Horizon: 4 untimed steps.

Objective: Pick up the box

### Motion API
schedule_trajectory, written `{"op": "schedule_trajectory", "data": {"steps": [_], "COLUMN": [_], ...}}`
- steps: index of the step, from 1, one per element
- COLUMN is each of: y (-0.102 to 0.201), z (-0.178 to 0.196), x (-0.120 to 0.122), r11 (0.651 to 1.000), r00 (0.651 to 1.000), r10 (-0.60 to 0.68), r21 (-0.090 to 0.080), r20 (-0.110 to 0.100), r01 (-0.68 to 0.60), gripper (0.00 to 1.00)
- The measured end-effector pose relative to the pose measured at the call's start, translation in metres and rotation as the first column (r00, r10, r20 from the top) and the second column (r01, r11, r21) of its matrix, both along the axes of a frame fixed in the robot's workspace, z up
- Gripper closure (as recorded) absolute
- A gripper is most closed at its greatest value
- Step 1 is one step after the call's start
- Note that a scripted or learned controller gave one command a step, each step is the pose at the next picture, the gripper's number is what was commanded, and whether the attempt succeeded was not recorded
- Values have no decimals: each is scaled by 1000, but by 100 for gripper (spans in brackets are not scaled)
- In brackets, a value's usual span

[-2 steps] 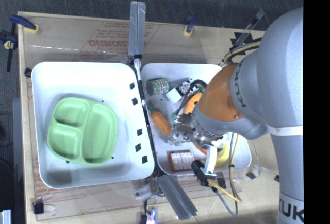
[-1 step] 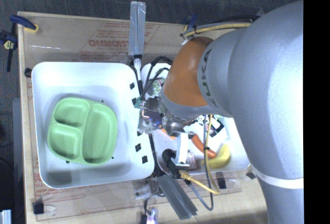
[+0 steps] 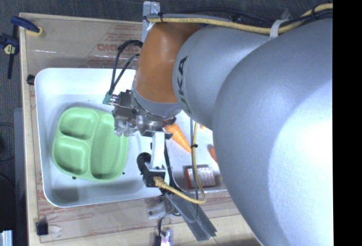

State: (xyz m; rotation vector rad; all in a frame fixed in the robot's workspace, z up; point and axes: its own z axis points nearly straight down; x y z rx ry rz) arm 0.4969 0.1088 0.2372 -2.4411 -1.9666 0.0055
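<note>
Your gripper (image 3: 125, 116) hovers at the green tray's (image 3: 85, 149) two o'clock edge; its grip you cannot tell.

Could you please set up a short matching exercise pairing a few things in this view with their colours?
Things:
1. divided tray
2. carrot
3. band above the arm's wrist
4. bin

Colours:
A. white
B. light green
C. bright orange, tapered
D. brownish orange

Pairs: 1-B, 2-C, 3-D, 4-A
</note>
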Motion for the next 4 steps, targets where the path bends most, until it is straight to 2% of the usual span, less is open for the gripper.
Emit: {"op": "schedule_trajectory", "data": {"steps": [1, 2, 3, 4], "y": [5, -2, 7, 10], "z": [-114, -145, -145, -146], "x": [-22, -21, -21, -20], "r11": [1000, 998, 997, 985], "r00": [1000, 998, 997, 985], "r10": [-9, -62, -74, -171], "r21": [-1, 1, 0, -2], "r20": [-6, -2, 1, 2], "r01": [9, 62, 74, 171], "gripper": [100, 100, 100, 100]}}
